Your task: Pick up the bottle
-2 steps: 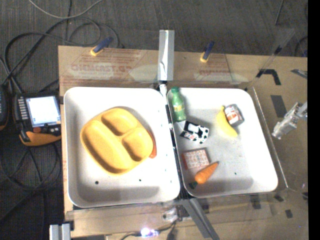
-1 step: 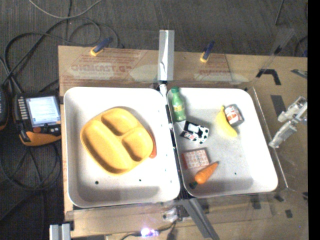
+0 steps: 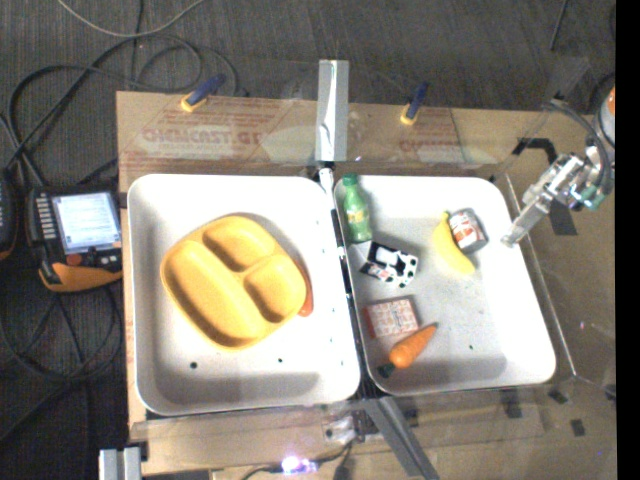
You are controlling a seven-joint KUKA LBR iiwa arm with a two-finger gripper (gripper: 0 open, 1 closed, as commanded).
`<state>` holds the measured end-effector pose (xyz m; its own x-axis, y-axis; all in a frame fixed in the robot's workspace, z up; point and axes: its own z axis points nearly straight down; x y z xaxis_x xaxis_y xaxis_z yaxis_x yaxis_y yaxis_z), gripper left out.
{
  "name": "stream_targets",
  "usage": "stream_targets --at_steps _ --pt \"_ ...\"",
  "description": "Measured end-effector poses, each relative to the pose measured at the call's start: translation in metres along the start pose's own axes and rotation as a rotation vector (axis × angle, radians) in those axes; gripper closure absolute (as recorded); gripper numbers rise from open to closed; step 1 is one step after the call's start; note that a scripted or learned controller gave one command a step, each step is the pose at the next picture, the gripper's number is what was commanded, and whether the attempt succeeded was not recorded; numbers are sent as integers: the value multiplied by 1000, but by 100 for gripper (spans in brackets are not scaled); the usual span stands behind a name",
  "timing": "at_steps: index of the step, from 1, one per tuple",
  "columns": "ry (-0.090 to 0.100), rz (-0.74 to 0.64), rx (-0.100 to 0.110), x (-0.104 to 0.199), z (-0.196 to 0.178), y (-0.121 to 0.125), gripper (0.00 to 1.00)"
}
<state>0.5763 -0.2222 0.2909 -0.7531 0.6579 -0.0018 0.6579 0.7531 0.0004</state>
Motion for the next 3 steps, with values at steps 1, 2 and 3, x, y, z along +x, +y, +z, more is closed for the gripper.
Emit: stream_targets --at_steps 1,2,3 --pt "-3 -1 0 -1 -10 1 100" --pt "-2 31 0 45 -91 -41 100" --pt "-5 28 -1 44 -100 -39 100"
